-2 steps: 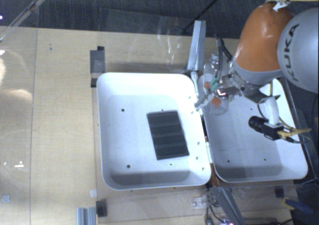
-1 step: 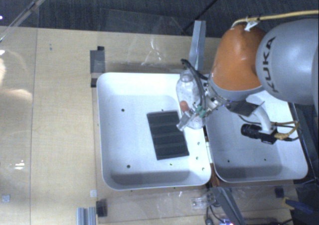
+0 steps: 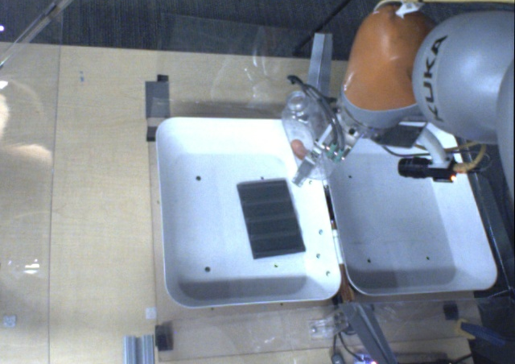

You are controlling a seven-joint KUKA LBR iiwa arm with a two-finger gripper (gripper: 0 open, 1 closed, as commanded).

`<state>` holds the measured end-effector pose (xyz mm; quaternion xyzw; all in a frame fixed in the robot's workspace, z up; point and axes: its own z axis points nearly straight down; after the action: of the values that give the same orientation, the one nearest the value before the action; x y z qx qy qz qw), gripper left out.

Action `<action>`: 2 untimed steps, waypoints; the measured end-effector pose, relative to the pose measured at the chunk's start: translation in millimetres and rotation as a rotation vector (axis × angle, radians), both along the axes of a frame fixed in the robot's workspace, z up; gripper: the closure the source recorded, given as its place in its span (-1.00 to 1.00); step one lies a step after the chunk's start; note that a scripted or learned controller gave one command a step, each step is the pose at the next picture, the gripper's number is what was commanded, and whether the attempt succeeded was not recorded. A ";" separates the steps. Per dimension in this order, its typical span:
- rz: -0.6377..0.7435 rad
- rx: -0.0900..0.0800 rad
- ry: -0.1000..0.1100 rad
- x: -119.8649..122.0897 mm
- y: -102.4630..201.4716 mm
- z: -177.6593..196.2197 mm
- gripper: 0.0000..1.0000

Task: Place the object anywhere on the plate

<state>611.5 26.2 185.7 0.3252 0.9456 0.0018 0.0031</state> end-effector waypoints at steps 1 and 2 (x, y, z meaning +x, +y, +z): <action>0.142 -0.001 -0.001 17.1 15.9 38.4 1.00; 0.142 0.001 -0.009 18.6 17.2 50.2 1.00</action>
<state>630.1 43.4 235.9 0.2573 0.9663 0.0038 0.0069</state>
